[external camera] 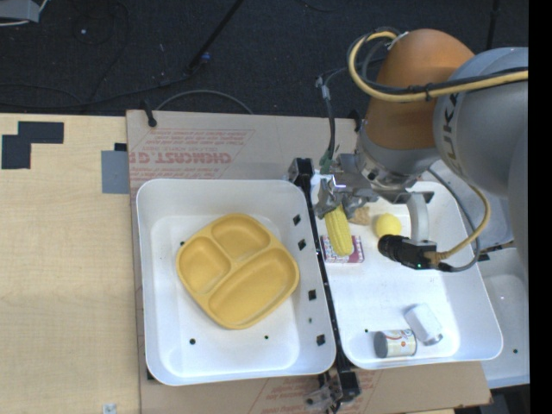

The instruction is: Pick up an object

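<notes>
Corn cob (pixel 338 232) is the likely target: right bin (pixel 466 335), far-left corner by the divider, lying on a small pink-edged packet (pixel 343 253). Largest down: KUKA arm (pixel 448 102) overhangs that bin; yellow divided plate (pixel 237 270) sits alone in left bin (pixel 159 317); cob; small can (pixel 395 343) and white cylinder (pixel 424 323) near front. Gripper (pixel 338 198) is right at cob's far end; cob's long axis runs near-to-far. Jaw state: can't tell.
</notes>
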{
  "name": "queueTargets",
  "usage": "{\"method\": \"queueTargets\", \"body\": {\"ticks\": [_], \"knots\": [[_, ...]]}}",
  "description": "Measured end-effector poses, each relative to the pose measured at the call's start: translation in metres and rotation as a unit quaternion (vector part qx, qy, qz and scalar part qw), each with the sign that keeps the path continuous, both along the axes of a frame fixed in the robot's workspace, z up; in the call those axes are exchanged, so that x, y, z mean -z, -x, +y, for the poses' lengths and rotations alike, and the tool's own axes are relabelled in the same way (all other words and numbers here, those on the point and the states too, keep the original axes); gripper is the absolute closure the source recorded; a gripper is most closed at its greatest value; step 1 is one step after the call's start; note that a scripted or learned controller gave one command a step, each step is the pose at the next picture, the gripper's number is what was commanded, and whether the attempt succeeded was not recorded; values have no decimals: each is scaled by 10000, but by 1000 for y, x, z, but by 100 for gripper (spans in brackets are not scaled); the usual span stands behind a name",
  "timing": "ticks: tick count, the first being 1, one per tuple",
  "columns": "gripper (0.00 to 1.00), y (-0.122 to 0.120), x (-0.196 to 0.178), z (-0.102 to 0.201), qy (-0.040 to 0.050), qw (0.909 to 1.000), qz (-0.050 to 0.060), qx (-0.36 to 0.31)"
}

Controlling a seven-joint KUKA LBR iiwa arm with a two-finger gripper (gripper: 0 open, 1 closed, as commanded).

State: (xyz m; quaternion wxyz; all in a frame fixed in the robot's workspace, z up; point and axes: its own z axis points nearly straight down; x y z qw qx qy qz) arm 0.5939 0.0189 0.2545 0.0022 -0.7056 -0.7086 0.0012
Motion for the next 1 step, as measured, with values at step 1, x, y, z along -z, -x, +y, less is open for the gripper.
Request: {"method": "queueTargets", "body": {"ticks": [1], "knots": [[100,1,7,63,1,10000,2,-8]]}}
